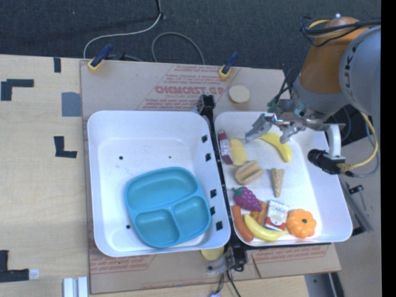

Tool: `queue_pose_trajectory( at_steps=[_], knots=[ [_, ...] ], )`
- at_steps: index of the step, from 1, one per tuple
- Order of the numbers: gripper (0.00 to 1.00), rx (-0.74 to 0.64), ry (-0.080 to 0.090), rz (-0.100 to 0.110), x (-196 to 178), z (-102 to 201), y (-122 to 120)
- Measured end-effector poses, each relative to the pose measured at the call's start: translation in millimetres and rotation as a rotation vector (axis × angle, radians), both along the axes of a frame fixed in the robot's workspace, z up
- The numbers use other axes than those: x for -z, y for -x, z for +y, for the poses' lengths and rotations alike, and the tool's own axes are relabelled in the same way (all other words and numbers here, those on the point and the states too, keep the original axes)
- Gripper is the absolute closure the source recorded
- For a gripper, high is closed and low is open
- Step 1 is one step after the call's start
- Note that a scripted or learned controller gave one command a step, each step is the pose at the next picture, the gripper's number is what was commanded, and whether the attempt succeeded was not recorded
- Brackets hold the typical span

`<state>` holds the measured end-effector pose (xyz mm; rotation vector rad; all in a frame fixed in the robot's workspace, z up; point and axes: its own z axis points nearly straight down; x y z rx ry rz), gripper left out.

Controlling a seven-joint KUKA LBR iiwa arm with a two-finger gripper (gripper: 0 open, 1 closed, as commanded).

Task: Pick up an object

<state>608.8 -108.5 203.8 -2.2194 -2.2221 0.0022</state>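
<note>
White right bin [334, 193], tool [274, 130] spread — over curved yellow banana [277, 145]

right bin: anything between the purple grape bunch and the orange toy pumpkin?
Yes, in the camera view: between the purple grape bunch and orange toy pumpkin sits a small white-and-red carton, above a yellow banana.
</note>
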Motion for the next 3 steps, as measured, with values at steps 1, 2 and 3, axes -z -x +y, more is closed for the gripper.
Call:
queue_pose_trajectory(
  at_steps=[1,2,3],
  knots=[
    [0.00,0.006,0.006,0.004,102.8,6.7,-7.6],
    [0.00,0.005,0.001,-0.004,117.3,-4.2,119.6],
    [0.00,-0.002,0.002,-0.006,117.3,13.3,45.9]
  ],
)
